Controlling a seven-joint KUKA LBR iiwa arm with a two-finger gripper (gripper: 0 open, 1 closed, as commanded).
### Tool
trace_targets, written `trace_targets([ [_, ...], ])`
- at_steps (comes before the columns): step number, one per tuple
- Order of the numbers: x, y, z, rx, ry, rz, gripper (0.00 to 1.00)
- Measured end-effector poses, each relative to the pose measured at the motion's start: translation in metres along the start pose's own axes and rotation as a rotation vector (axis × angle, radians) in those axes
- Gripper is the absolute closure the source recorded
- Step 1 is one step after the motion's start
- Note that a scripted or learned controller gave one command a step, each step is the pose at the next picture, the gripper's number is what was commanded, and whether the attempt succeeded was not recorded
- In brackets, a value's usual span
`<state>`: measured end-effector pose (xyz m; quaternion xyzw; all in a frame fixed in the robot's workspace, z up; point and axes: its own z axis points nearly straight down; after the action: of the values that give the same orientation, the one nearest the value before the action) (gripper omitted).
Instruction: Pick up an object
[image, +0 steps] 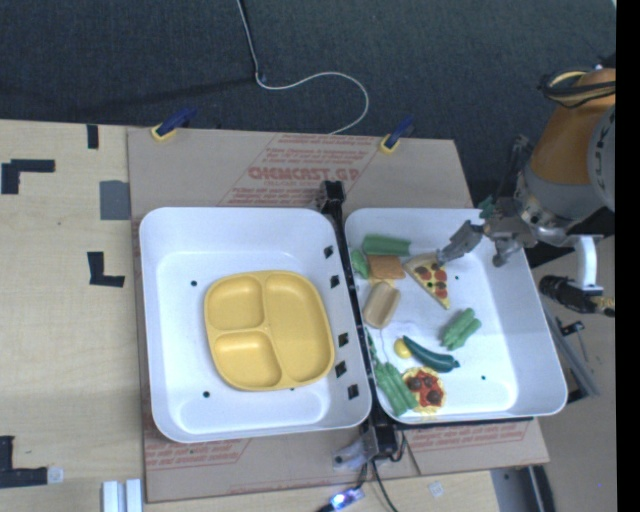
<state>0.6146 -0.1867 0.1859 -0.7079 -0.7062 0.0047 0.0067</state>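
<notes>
Approach step, by the look of it; nothing lifted yet. Gripper (479, 246) hanging just up and to the right of the toy pizza slice (432, 280), spread wide and holding nothing. Left fingertip (458, 243) close above the slice's upper corner; touching or not, impossible to tell.

Likeliest target, then: that pizza slice, lying flat on the floor of the right bin (520, 330).

- Just left of the pizza slice: a brown toy bun (385, 267), touching or nearly touching it.
- Up and left of the slice, beyond the bun: a green pea pod (386, 244).
- Down and left of the slice: a beige roll (381, 303).
- Just below and right of the slice: a small green leafy piece (460, 327).
- Further below the slice: a dark green cucumber (430, 355), then a second pizza piece (425, 388) near the bin's front wall.
- Well to the left of the slice, in the left bin (165, 300): a yellow divided plate (268, 330).

Next move, as a judgement: shift down and left to centre over the slice, straddle its narrow width, descend to the bin floor, then close. Flat, thin and wedge-shaped, so probably hard to pinch. Worth keeping clear of the bun so as not to nudge both together.
</notes>
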Motion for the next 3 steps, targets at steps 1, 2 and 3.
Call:
trace_targets([
  [1,0.000,0.003,-0.009,-0.014,-0.003,-0.003,0.00],
  [2,-0.007,0.003,0.039,-0.010,-0.003,-0.004,0.00],
  [3,-0.012,0.005,0.085,-0.011,-0.003,-0.004,0.00],
])
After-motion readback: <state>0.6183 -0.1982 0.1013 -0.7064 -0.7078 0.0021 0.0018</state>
